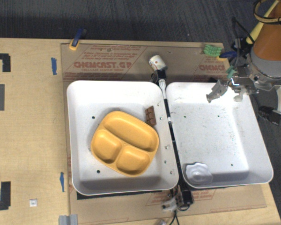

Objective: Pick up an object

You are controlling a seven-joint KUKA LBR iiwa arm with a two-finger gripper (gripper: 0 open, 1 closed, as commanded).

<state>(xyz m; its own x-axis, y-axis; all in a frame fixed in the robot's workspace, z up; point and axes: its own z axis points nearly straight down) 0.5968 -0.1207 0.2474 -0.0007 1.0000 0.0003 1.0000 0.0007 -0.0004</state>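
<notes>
Over the right bin's far edge hangs the pincer [223,89] (spread or pressed together, I cannot tell); the clear cup [198,172] lies toward the near-left corner, well apart.

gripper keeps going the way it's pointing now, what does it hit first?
Likely the bare floor of the right bin. The gripper angles down-left over its upper part, with no object in that line. Depth is unclear from this single slanted view.

I saw even, bright overhead light; the white bins [215,125] glared mildly, shadows stayed soft, and the gripper [218,90] looked slightly blurred against sharper bins.
</notes>
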